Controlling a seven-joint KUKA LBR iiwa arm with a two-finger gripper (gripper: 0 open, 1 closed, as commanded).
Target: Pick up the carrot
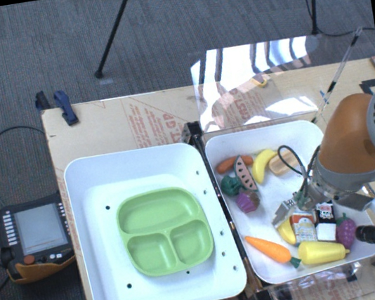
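The carrot (269, 249) lay near the right bin's (312, 126) front edge — small, hard, probably slippery. I would grab its fat middle. My pincer (298, 207) — open or closed, I could not tell.

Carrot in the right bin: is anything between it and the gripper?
Nothing lies on the carrot. The gripper is up-right of it over the toy pile, with a bare strip of bin floor between. A yellow piece sits close beside the carrot's right.

Dark grey carpet (235, 9), tripod legs (114, 31)
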